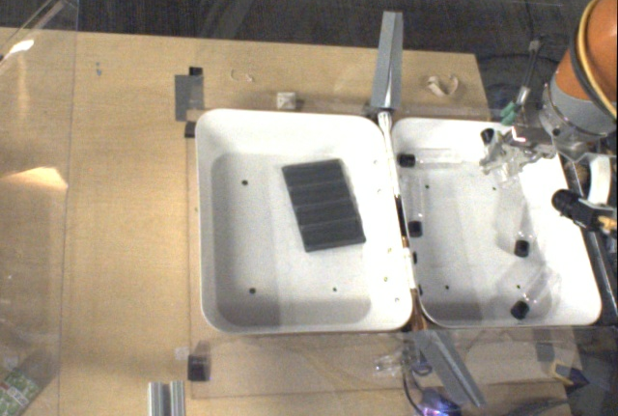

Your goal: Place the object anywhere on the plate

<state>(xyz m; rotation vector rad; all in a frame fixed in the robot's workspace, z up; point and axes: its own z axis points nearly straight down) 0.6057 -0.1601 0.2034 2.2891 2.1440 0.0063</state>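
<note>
Nearest the camera, the wooden worktop [116, 240] carries both bins. No brand, label or readable writing shows anywhere.

The right bin [454, 211] has a small black piece [519, 310] near its front right corner and a second small black piece [521, 247] a bit farther back. Both sit by faint clear glints, too small to name. Judgement: one of these is probably the task's object, but I cannot tell which. Nothing is on the plate yet.

In the left bin [208, 211], a dark grey ribbed plate [323, 205] lies flat near the middle, toward the right wall. It is rectangular. Its long axis runs near to far, with the far end tipped slightly left and the ribs crossing the short way.

Farther back, the gripper [509, 149] is over the far right part of the right bin, under the grey arm with the orange band [599, 47]. It is blurred and pale against the bin, so I cannot tell how wide it is open, and nothing is seen held in it.

Key relation: the black pieces lie toward the camera from the gripper, in the same bin. The plate is well apart to the gripper's left, across the divider between the bins. Judgement: the pick is not done, and after it the carry goes leftward over the divider.

Farthest back, a grey post [389, 57] stands behind the joint between the bins.
</note>
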